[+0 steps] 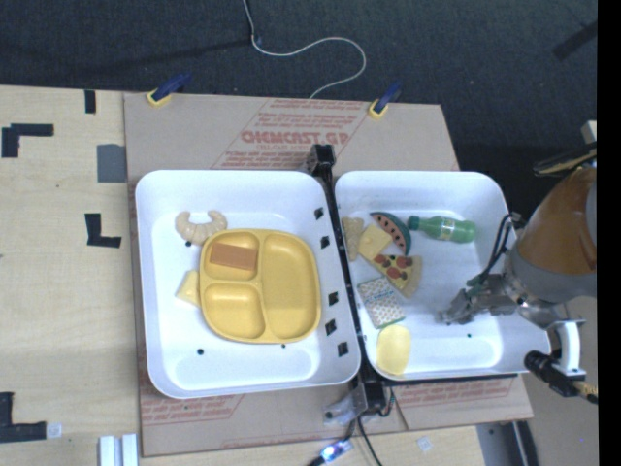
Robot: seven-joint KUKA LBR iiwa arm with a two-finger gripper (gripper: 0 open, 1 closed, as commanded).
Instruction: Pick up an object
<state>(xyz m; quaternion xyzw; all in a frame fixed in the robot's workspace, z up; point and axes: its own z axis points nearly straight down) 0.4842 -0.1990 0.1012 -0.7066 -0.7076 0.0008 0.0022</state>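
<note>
1. Location of candidates: the right bin point(485, 194) holds a green bottle point(442, 228), a watermelon slice point(392, 231), a pizza slice point(398, 270), a checkered flat piece point(381, 302) and a pale yellow round piece point(393, 348). The left bin point(155, 260) holds a yellow divided tray point(262, 285), a croissant point(199, 224) and a small yellow wedge point(186, 286).
2. Handling, by judgement: all look like light, stiff plastic toys, smooth and apt to slip. The flat pieces lie low and offer little edge. The green bottle, lying on its side near the far wall, looks the best hold: across its round body, mid-length.
3. My gripper point(464, 307) sits low over the right bin's floor, right of the checkered flat piece and apart from every object.
4. Jaw state: cannot tell from this view; nothing visible is gripped.
5. Arm pose: I reach in over the right wall, wrist bent down and leftward.
</note>
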